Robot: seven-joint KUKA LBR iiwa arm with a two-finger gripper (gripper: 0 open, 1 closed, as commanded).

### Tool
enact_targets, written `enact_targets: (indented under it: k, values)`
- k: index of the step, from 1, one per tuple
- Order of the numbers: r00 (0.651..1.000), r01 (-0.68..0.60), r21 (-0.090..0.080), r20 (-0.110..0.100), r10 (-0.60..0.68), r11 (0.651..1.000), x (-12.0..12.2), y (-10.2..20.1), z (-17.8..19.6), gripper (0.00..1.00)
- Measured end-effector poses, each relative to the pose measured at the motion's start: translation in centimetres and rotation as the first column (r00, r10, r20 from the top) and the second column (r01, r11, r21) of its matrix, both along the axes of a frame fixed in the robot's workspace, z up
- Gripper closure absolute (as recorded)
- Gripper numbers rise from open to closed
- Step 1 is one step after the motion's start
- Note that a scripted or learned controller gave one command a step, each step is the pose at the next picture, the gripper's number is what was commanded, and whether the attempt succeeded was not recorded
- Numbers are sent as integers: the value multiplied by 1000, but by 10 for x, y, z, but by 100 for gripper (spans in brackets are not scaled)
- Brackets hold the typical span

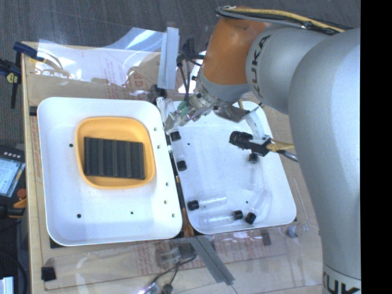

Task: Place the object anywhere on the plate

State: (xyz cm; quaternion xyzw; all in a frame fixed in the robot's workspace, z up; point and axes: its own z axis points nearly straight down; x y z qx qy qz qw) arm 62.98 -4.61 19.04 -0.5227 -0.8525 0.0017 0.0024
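Two white bins (110, 228) sit side by side on the bench. A yellow plate (114, 127) with a dark ribbed centre lies in the left bin. Clear tubes with black caps (215, 208) lie in the right bin's near part. The tool (190, 112) hangs over that bin's far-left corner.

Bright, even light (bins glaring)

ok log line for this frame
arm: over right bin | gripper: at its top-left corner | plate: left bin, no vial | vials: right bin
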Motion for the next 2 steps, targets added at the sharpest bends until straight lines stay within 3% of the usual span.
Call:
enact_targets:
  k: [1,2]
  values:
    - [989,-147,1,1,147,989,-28,29,1,100]
    - [989,-146,0,2,146,989,-28,28,1,0]
